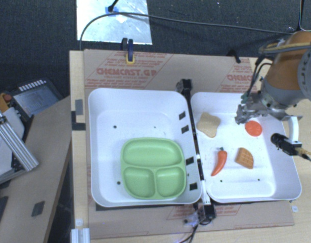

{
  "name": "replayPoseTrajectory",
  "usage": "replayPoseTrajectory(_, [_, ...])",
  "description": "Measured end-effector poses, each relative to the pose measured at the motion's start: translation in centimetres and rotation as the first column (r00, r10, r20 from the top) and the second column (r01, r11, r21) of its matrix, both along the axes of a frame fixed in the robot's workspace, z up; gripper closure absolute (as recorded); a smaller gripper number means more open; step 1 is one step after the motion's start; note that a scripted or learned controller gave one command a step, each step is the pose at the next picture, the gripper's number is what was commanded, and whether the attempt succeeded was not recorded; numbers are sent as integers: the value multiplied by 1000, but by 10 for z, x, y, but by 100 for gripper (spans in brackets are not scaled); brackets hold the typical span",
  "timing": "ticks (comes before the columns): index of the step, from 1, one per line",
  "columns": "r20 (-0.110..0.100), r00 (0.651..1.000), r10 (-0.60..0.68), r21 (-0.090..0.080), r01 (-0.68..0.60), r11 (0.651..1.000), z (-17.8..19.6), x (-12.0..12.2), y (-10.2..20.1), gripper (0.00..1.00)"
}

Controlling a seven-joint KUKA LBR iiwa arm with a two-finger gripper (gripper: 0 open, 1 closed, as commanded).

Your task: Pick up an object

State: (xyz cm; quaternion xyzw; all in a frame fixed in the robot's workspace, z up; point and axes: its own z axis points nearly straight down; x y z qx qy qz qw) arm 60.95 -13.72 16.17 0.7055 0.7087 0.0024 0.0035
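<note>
The right bin holds a pale bread-shaped piece, a red-orange round slice, a red chili pepper and a tan waffle-like wedge. My gripper hangs low at the back of this bin, just left of and above the round slice and right of the bread piece. Nothing shows between its tips.
A green three-compartment plate lies in the left bin. A black clamp sits at the back where the bins meet. A black fitting juts over the right bin's right rim. Cardboard lies under both bins.
</note>
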Motion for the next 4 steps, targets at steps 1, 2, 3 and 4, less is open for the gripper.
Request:
replayPoseTrajectory(1, [-2,1000,-1,0,1,1000,46,-3,-5,100])
replayPoseTrajectory(2, [1,1000,0,-1,0,1000,108,2,-12,100])
replayPoseTrajectory(3, [-3,1000,1,0,-1,1000,133,3,-13,100])
replayPoseTrajectory(4, [-7,1000,4,3,-4,1000,117,-1,41,100])
